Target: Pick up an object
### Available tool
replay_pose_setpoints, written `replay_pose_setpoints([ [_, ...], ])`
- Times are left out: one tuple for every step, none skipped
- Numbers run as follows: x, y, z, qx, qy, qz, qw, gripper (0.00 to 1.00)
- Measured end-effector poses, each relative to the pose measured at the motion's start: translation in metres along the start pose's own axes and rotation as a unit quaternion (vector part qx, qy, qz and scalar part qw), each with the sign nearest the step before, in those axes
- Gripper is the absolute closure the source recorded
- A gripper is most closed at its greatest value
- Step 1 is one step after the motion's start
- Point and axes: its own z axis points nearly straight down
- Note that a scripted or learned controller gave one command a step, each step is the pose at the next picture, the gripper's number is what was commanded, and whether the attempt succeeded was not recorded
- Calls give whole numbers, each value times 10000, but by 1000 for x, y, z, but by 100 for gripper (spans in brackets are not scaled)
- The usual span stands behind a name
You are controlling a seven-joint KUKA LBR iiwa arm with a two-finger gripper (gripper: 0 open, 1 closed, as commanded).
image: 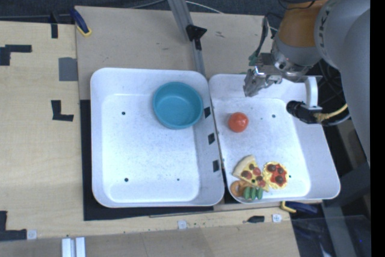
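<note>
A red tomato-like ball (238, 122) lies in the right bin (313, 147), near its left wall. Two toy pizza slices (260, 174) with red and green toppings rest at that bin's front edge. A blue bowl (177, 105) sits upright at the back of the left bin (120, 147). My gripper (252, 86) hangs over the back of the right bin, up and to the right of the red ball, apart from it. Nothing shows between its fingers.
A slanted metal pole (180, 9) runs from the top of the view down to the gap between the bins. Black cables (313, 112) loop beside the arm at the right bin's right rim. The bench around the bins is bare wood with black tape marks.
</note>
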Motion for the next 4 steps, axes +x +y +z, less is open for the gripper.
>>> replay_pose_setpoints([
  [-6, 1, -61, -4, -1, 5, 10000, 100],
  [45, -21, -59, 20, 2, -12, 10000, 100],
  [101, -25, -59, 20, 7, -21, 10000, 100],
  [142, -35, -44, 25, 3, -13, 10000, 100],
])
